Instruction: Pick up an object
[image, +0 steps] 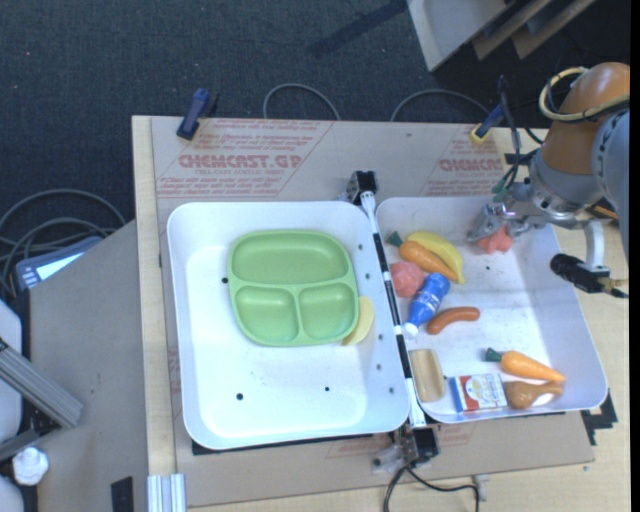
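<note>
Near edge of right bin (590, 385): a small white carton with red and blue print (476, 392) lies flat, long axis left to right, beside a tan rounded piece (521, 396) and a tan rectangular block (426, 374).
Near carrot: an orange toy carrot with a green top (529, 366) lies just above the carton, green end pointing left, tip to the right.
Middle of right bin: a reddish-orange toy sausage (453, 319) lies nearly left to right; a blue plastic bottle with a white cap (426, 301) is tilted, cap toward the far right.
Left bin (190, 300): a light green three-compartment tray (293, 286) sits in the far half, a pale yellow piece (362, 321) touching its right edge.
Far cluster: a pink rounded piece (405, 279), a second orange carrot (421, 257) and a yellow toy banana (441, 251) lie together, both long ones running from far left to near right.
Gripper (497, 222): at the far side of the right bin, its grey fingers closed around a small salmon-pink lump (493, 241) that shows between and below them.
Arm: the grey arm with orange band (588, 95) reaches in from the far right.
</note>
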